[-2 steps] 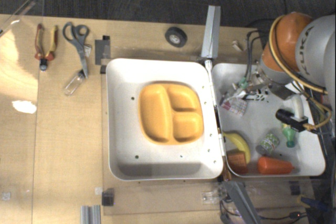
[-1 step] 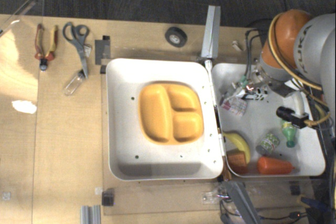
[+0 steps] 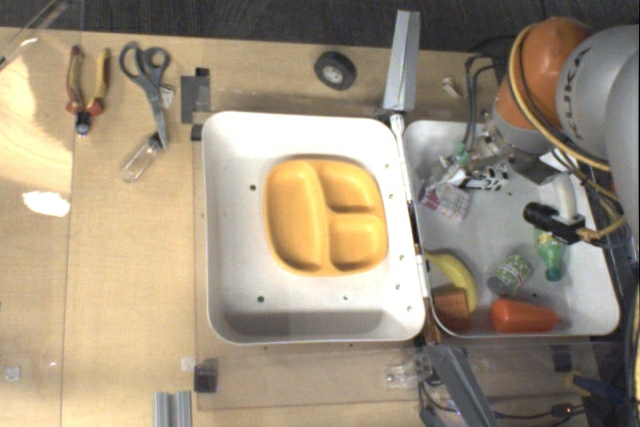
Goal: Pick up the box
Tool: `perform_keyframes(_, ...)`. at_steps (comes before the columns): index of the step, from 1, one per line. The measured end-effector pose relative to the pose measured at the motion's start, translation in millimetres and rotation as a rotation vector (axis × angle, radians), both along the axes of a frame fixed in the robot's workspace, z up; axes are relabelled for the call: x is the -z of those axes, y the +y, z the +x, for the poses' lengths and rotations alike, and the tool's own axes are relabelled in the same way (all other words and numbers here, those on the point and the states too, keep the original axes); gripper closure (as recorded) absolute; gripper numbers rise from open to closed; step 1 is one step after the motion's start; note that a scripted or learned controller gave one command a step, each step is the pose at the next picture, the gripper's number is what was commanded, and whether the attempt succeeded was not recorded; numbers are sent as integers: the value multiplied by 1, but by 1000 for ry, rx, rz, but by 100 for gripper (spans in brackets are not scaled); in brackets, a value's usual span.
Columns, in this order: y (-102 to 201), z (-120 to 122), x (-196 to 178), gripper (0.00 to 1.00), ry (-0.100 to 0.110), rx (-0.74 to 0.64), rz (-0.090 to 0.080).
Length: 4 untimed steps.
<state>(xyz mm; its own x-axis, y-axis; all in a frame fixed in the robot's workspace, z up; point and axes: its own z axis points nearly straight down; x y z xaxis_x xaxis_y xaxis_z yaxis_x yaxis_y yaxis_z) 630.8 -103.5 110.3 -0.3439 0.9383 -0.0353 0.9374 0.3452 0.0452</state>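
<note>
A small pale box with a pink pattern (image 3: 446,202) lies tilted in the upper left part of the right bin (image 3: 600,320). My gripper (image 3: 474,172) hangs just above and to the right of it, close to its top edge; whether it touches the box I cannot tell. The arm's orange band (image 3: 545,65) and grey wrist cover the bin's back right corner. A brown block (image 3: 452,301) sits at the bin's front left, partly under a banana.
The right bin also holds a banana (image 3: 452,268), an orange carrot-like piece (image 3: 522,316), a small green can (image 3: 513,272) and a green bottle (image 3: 553,255). A yellow divided tray (image 3: 325,213) lies in the left bin (image 3: 235,315). Scissors (image 3: 152,85), pliers and a tape roll rest on the bench behind.
</note>
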Motion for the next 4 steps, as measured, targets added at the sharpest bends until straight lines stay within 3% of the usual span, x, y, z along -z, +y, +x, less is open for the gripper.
perform_keyframes(1,4,-6,-1,0,-16,181,15)
perform_keyframes(2,5,-3,0,0,-7,147,9)
perform_keyframes(3,6,-11,-1,0,-18,292,24)
perform_keyframes(4,4,-8,-15,100,-27,289,18)
